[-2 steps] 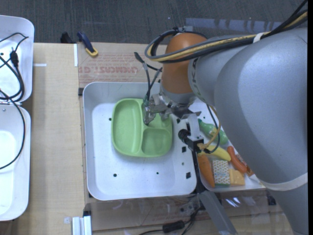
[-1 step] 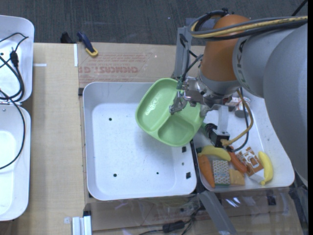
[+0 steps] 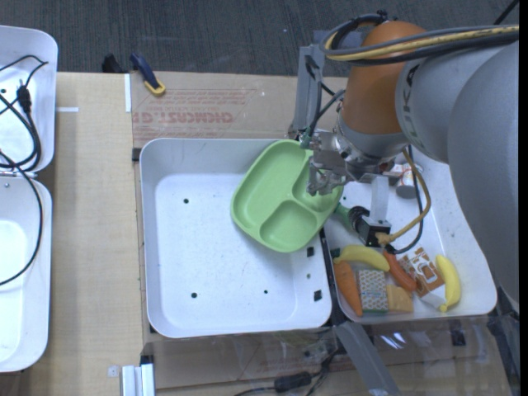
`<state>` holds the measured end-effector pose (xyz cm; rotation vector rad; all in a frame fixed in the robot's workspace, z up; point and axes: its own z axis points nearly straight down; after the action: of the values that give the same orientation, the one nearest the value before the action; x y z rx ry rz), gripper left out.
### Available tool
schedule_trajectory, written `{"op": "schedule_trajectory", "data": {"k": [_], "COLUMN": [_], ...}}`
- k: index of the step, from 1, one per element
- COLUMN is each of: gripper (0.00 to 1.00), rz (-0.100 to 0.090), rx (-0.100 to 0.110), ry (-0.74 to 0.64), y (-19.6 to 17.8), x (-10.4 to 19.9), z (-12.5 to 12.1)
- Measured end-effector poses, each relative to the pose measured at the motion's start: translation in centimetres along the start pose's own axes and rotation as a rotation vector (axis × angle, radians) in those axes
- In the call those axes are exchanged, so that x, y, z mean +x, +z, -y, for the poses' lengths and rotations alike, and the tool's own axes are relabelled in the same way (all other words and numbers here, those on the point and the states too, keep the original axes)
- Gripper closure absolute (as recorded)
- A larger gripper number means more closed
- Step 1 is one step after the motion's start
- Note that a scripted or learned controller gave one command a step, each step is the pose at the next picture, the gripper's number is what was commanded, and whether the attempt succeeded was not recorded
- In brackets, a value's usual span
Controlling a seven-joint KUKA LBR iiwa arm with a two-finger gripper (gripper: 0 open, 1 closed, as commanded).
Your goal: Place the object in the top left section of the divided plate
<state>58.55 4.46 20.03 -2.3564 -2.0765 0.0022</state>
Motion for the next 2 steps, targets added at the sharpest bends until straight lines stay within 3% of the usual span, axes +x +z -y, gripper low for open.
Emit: {"op": "schedule_trajectory", "data": {"k": [1,2], "gripper": [1.0,0.0], "rz": [0.002,0.002], "rx": [0.001,0.001], "ry": [-0.111,-0.111], "y": [-1.26,-1.25], "x": [4.98,4.97], "z": [0.33,0.33]}}
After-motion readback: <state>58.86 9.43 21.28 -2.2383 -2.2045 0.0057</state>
